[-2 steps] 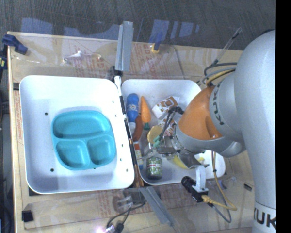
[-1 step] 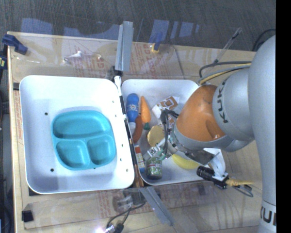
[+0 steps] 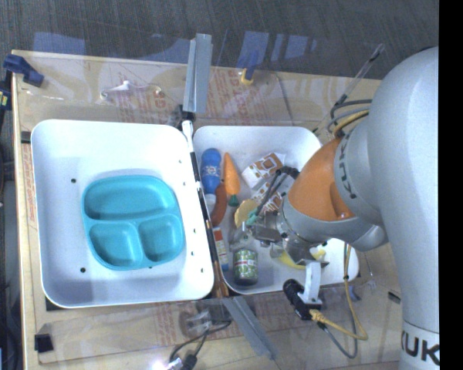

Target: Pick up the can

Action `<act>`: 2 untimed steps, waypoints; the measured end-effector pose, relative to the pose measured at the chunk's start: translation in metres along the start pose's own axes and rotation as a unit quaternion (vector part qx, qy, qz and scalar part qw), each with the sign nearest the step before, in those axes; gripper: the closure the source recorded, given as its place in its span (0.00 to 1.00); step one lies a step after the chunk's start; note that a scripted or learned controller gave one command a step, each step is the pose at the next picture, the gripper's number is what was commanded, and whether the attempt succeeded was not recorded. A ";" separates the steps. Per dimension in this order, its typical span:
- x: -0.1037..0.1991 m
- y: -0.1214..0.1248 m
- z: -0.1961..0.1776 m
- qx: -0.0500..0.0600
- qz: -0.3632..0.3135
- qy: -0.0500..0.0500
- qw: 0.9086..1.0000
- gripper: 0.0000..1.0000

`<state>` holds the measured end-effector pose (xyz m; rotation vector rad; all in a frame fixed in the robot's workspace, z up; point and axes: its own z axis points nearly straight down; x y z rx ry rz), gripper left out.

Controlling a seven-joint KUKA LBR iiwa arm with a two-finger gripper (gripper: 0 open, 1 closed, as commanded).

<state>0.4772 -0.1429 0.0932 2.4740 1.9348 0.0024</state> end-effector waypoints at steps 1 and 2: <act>0.014 -0.001 -0.002 -0.007 -0.162 -0.008 0.987 0.00; 0.007 0.002 -0.004 -0.008 -0.336 -0.010 0.942 0.00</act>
